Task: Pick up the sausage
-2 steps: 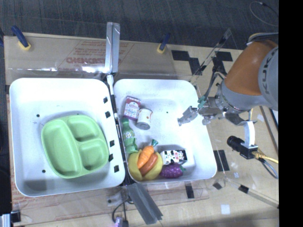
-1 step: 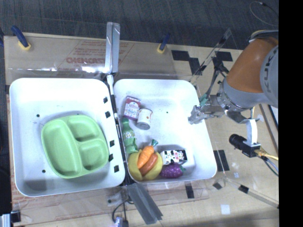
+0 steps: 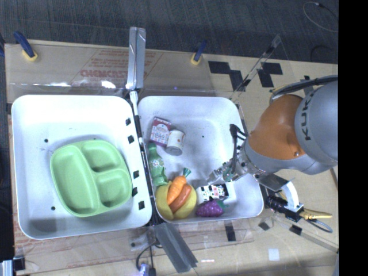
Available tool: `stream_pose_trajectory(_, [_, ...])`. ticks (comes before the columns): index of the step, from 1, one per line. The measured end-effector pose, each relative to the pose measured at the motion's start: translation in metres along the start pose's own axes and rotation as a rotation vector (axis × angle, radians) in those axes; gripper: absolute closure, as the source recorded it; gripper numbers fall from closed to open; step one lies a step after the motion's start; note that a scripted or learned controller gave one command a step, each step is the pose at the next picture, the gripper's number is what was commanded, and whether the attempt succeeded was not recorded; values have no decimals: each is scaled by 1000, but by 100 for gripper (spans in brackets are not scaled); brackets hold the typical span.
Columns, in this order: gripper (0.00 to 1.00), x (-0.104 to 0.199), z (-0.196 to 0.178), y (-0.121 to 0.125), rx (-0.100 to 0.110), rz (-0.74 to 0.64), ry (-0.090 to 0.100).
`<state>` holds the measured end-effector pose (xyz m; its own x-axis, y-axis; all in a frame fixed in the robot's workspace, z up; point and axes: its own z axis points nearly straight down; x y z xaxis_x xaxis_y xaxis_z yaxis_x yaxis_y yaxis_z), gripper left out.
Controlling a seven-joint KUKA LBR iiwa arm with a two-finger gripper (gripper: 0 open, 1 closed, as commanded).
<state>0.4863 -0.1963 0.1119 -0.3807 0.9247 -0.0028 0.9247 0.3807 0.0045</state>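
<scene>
The sausage, a short reddish-brown piece, lies in the right bin near its front edge. It rests on a yellow fruit, pressed against an orange carrot with a green top. My gripper hangs low over the right side of the same bin, just above a black-and-white carton. It is about a hand's width to the right of the sausage and apart from it. Nothing shows in its grasp.
The right bin also holds purple grapes, a green bottle, a white can and a pink-red box. A green divided plate sits in the left bin. The arm's orange band overhangs the bin's right wall.
</scene>
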Motion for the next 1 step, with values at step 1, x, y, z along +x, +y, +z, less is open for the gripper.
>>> stream_pose_trajectory(1, [0,1,2,-1,4,0,2])
